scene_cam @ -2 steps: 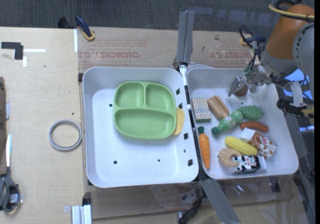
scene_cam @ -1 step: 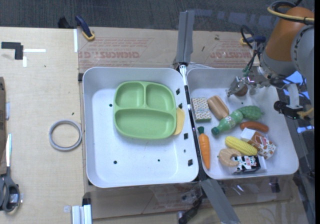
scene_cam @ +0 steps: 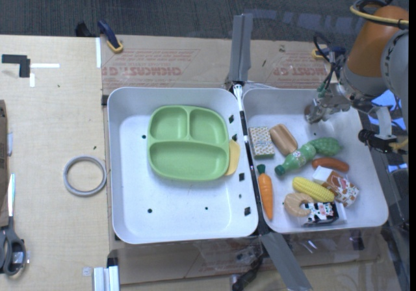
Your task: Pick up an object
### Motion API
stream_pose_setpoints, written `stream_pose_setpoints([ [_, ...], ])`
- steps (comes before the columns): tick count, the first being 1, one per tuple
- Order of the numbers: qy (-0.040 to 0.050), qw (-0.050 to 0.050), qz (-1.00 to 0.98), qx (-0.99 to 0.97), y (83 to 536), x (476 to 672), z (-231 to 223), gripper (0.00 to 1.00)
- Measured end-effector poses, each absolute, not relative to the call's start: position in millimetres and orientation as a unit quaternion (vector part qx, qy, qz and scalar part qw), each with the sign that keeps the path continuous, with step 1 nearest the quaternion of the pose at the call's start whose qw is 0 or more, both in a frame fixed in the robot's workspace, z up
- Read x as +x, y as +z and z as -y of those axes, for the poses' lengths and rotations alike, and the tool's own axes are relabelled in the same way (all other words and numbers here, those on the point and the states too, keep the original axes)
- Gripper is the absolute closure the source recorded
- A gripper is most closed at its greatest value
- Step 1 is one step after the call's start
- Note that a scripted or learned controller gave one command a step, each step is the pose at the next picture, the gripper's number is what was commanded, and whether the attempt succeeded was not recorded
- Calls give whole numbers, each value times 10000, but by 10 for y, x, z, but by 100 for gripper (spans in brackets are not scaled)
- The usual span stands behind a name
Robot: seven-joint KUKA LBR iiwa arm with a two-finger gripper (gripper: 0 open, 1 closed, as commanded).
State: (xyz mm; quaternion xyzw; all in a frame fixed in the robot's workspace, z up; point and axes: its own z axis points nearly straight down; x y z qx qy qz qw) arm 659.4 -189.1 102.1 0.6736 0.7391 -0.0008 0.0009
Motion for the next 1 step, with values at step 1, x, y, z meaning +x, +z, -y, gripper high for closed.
stream_pose_setpoints([
  [1, -5, 12, -7393, 6734, 1024, 6598, 1890, 0],
])
